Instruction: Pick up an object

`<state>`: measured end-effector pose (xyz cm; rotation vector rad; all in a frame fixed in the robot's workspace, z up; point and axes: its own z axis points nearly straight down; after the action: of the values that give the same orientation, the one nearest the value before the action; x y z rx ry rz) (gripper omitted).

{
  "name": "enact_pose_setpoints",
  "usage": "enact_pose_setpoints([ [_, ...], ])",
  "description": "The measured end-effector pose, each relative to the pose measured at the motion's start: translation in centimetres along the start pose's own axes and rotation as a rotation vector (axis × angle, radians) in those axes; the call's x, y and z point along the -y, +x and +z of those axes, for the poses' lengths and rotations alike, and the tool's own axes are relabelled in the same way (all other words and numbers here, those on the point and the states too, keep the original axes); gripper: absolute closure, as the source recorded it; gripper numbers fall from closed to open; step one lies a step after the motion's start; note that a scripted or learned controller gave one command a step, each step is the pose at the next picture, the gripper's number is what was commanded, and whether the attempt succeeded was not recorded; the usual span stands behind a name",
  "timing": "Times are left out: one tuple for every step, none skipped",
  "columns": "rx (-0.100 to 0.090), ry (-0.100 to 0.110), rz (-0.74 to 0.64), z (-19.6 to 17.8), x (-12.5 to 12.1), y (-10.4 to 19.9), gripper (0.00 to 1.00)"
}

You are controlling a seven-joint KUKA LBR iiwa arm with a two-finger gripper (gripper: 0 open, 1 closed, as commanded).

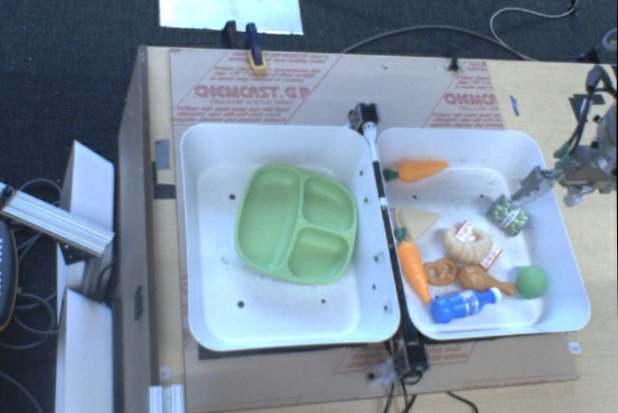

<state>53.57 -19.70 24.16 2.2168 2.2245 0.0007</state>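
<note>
My gripper (547,182) reaches in from the right over the right bin's (555,316) far right side. Just below and left of its tip lies a small green patterned object (508,214); whether they touch is unclear. Also in this bin are an orange carrot (419,171) at the back, a second carrot (413,270) along the left wall, a pale cheese wedge (417,222), a white bun (467,242), a pretzel (441,271), a brown drumstick (485,281), a green ball (530,282) and a blue bottle (462,305).
A green divided plate (295,223) lies in the left bin (217,305). The two bins meet at a dark divider (383,208). Cardboard (290,83) covers the bench behind them.
</note>
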Motion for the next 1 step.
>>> enact_pose_setpoints([
  [-0.001, 0.001, 0.0, 9.86, 2.46, 5.83, 0.0],
])
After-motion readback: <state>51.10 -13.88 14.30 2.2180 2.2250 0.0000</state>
